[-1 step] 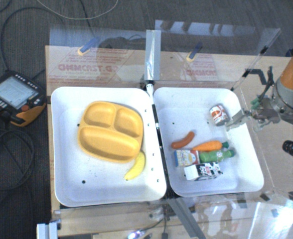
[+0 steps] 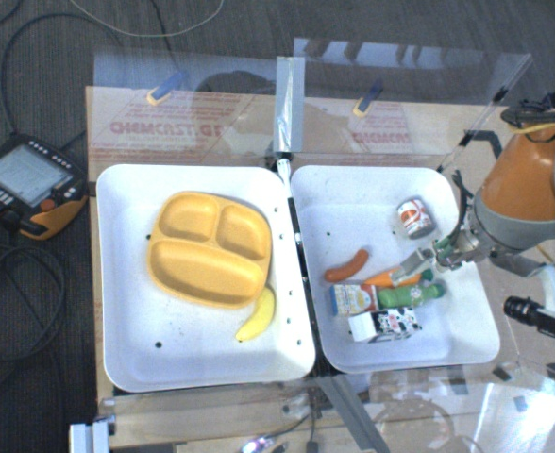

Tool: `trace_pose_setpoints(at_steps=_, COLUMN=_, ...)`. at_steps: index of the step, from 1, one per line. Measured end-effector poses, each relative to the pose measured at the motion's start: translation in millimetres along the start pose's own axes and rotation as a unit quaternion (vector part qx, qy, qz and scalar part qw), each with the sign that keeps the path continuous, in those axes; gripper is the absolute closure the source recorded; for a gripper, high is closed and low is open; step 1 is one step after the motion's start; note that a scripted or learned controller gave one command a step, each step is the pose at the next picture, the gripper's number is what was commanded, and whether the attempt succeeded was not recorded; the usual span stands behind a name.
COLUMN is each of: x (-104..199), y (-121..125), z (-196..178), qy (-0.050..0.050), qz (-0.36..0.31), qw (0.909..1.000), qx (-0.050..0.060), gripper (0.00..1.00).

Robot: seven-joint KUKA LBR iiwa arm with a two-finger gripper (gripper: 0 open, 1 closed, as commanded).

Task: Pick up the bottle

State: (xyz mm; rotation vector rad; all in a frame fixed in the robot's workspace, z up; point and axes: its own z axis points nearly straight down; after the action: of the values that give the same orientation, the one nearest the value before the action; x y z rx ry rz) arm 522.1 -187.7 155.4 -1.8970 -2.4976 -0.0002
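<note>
Over the right bin (image 2: 466, 343) your gripper (image 2: 421, 265) hangs low; you cannot tell how its jaws stand. Just below it lies the green bottle (image 2: 412, 295), touching an orange carrot (image 2: 383, 278). Nearby you see a sausage (image 2: 346, 264), two cartons and a can (image 2: 413, 217).

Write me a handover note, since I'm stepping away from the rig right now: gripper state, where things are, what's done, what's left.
Gripper: low over the right bin, above the bottle's near end; whether it is open or shut cannot be told, and no grasp is visible.
Bottle: green, lying flat in the right bin, beside a carrot, sausage, carton and can.
Left bin: yellow tray and banana.
Done: approach to the bottle.
Left: grasp and lift the bottle.
</note>
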Motion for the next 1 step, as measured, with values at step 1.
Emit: trace_pose_setpoints(at_steps=1, x=-29.8, y=18.4, z=59.6, qy=0.002, qz=0.145, qw=0.9895, qx=-0.004, gripper=0.00)
